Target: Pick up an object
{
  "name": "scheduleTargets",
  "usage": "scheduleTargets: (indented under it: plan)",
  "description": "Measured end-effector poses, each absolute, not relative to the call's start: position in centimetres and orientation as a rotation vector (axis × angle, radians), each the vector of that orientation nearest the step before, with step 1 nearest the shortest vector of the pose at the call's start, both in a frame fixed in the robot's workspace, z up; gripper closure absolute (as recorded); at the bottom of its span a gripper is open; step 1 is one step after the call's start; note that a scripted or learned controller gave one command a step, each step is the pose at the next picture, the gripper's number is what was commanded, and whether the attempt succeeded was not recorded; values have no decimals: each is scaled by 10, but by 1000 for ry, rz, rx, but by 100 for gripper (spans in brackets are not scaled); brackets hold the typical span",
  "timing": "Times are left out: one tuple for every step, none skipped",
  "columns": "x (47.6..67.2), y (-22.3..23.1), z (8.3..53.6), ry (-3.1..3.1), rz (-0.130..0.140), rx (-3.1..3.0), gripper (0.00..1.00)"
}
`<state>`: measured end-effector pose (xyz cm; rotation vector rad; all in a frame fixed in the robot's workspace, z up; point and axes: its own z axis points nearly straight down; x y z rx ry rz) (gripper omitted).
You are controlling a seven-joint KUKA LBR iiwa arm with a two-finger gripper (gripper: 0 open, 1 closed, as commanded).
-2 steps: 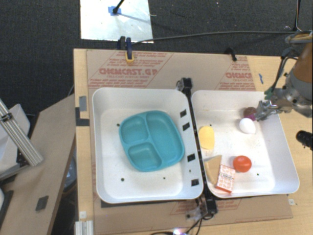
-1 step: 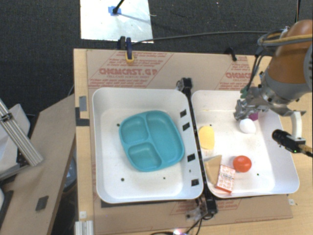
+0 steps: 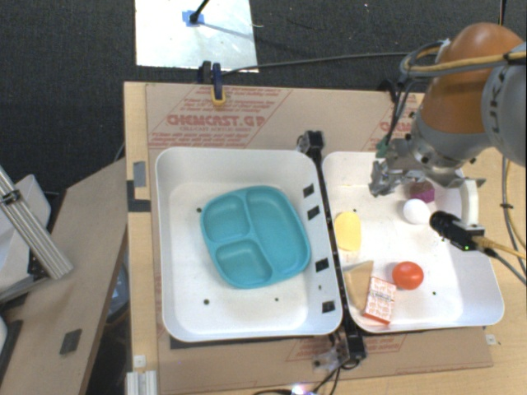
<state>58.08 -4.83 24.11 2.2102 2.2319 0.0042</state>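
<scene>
My fingers [image 3: 380,184] hover at the upper part of the right white bin [image 3: 482,299]; I cannot tell their state. The small white egg-shaped ball [image 3: 416,211] lies just right, near the red ball [image 3: 408,275].

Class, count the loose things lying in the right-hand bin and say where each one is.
6: yellow block by the divider, tan wedge and red-white packet at the front, tomato beside them, white ball and purple thing under the arm, which may hide more.

High slanted view over both bins [image 3: 247,159]
</scene>
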Motion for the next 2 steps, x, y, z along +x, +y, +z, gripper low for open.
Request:
scheduleTargets:
  plan:
    - [586, -4, 231, 2232, 3, 2212, 100]
    - [598, 46, 219, 2232, 4, 2212, 100]
